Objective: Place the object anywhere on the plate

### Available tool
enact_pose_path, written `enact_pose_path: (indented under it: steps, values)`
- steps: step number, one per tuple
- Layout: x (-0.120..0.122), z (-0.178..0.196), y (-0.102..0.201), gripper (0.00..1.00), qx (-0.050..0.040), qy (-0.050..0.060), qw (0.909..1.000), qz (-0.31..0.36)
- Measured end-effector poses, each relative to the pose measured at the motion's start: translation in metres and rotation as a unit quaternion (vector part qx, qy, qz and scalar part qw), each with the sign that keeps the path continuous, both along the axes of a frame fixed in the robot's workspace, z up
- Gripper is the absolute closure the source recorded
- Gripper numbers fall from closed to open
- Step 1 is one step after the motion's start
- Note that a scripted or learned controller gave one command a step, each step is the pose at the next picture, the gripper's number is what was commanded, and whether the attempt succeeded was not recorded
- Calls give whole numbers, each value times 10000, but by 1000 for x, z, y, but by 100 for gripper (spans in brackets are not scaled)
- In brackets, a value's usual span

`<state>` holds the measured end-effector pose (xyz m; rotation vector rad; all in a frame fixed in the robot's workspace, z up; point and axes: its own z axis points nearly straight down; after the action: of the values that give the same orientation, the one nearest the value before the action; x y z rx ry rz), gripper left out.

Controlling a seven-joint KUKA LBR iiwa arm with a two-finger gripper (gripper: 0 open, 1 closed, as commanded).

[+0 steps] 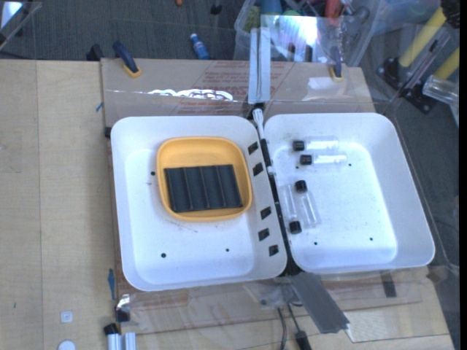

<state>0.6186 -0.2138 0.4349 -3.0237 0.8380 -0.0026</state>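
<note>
Resting on yellow plate — black ridged object, unlabelled

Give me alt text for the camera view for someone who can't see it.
Two white bins sit side by side on a bench: the left bin holds a yellow plate with a dark ribbed block lying on it, and the right bin holds four clear vials with black caps, scattered near its left side. Clutter lies beyond the bench.
</note>
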Motion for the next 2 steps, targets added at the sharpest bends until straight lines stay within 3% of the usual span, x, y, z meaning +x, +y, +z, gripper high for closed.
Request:
enact_pose_path:
  steps: [1,2]
  values:
    - [7,0,-6,100,1,-5,9893,1459]
    - [-32,-1,-7,100,7,2,9888,1495]
